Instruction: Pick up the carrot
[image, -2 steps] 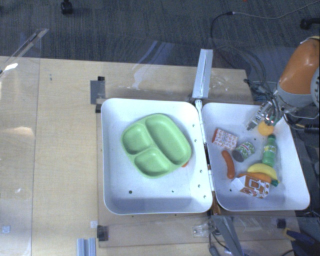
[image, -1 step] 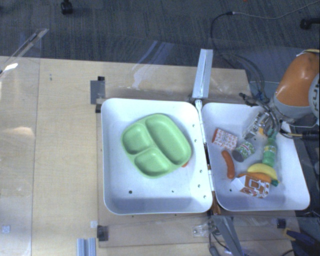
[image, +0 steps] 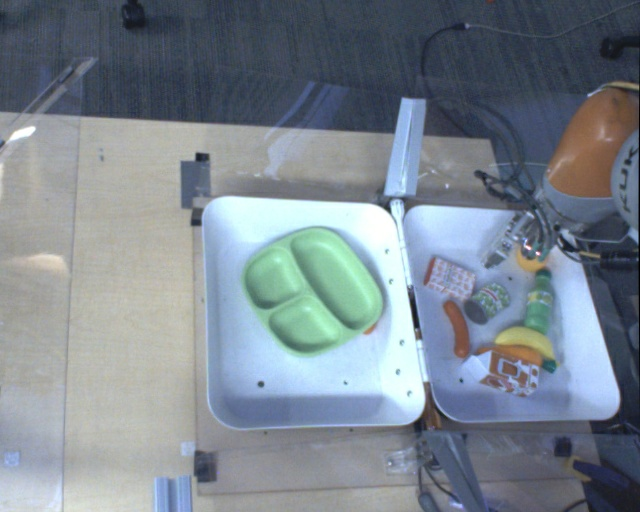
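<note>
A slim orange-red piece (image: 458, 328), the most carrot-like thing here, lies lengthwise in the left part of the right bin (image: 590, 400). It rests by itself, just inside the wall between the bins. My gripper (image: 512, 242) hangs over the bin's back right area, beyond and to the right of that piece, well apart from it. A small yellow-orange object (image: 531, 262) sits right below the gripper. A thin orange sliver (image: 371, 327) peeks out at the green plate's right edge in the left bin; what it is cannot be told.
The right bin also holds a pink-red box (image: 450, 275), a grey-green round item (image: 489, 300), a green bottle (image: 540, 306), a banana (image: 526, 342) and an orange-white carton (image: 511, 372). An upturned green divided plate (image: 312, 290) lies in the left bin (image: 230, 380).
</note>
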